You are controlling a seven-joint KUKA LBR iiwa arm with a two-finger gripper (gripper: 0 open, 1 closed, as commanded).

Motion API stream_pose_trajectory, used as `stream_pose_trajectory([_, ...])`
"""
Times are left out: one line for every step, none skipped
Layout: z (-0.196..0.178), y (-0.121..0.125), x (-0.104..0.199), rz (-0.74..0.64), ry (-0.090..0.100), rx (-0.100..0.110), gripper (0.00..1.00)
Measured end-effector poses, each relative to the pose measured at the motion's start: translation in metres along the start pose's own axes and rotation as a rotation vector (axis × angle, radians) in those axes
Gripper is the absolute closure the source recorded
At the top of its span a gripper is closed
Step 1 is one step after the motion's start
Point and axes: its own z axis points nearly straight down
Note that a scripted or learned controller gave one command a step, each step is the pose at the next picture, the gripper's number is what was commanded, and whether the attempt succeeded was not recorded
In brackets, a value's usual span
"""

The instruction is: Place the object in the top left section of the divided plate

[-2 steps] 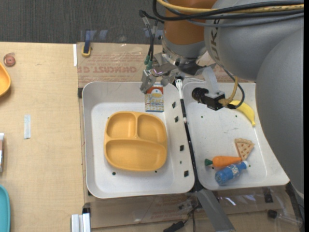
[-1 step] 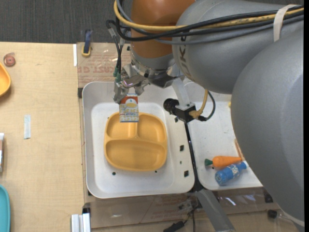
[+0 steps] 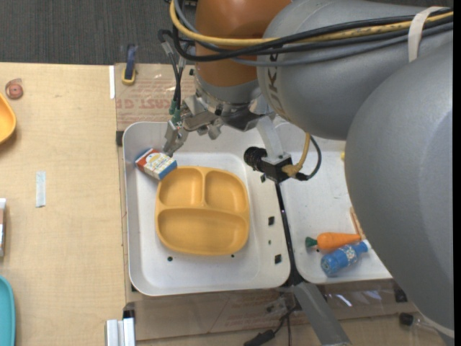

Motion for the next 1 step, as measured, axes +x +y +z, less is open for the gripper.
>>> stream_pose_trajectory([0.0601, -0.0874, 0.0387, 0.242, 0.000, 0.003, 0.00])
